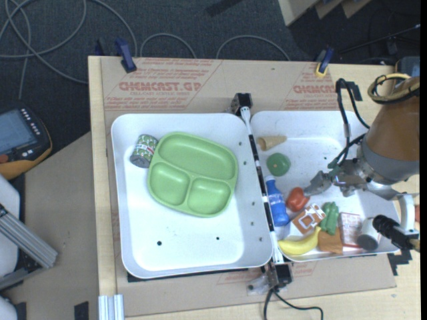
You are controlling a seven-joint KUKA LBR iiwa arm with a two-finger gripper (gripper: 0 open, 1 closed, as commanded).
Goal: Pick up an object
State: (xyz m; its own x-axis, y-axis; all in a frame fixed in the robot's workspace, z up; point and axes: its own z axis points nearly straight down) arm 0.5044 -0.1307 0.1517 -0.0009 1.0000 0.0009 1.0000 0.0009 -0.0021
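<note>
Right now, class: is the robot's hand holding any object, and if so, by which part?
Nothing is held. The hand hangs in the right bin, above and to the right of the red pepper, with no object between its fingers.

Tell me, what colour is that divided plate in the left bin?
The divided plate is light green all over, plainly seen in the camera view.

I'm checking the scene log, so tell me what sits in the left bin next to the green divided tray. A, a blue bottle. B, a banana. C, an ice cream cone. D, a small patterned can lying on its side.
D: a small patterned can lies against the upper left edge of the green divided tray in the left bin.
</note>
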